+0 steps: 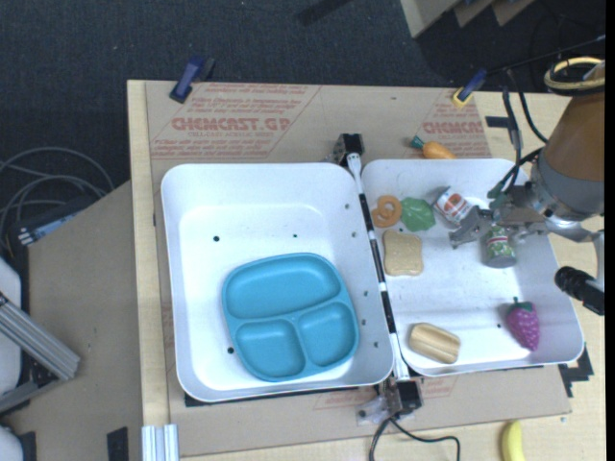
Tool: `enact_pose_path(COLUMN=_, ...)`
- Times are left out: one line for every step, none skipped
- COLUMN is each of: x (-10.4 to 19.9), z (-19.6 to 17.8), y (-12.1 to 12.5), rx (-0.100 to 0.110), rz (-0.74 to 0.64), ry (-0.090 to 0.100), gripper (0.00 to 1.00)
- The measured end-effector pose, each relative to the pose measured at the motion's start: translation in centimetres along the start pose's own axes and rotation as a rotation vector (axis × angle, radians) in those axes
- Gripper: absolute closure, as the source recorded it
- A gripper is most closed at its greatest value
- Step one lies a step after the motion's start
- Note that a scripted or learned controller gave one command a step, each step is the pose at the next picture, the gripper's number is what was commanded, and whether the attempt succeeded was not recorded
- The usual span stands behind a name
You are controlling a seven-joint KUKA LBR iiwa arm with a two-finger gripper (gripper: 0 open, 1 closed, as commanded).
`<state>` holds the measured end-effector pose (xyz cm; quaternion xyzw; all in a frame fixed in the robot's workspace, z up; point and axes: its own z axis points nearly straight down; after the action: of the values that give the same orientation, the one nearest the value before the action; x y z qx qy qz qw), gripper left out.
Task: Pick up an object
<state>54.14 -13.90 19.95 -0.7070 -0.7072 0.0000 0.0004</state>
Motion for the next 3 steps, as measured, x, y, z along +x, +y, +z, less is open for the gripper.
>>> enact_pose_path(x=-6.7, z=6.5, y=3.9, rx=0.0, rz=0.002, ry=-0.002, gripper=0.0)
enact_pose_path(x=-7.3, z=11.5, y=4.7, rx=0.002, rz=0.0, ry=0.002, gripper=0.0)
enact_pose_path(x=-7.3, z=10.5, y=4.8, rx=-0.001, rz=0.0, ry=0.0, gripper=1.0)
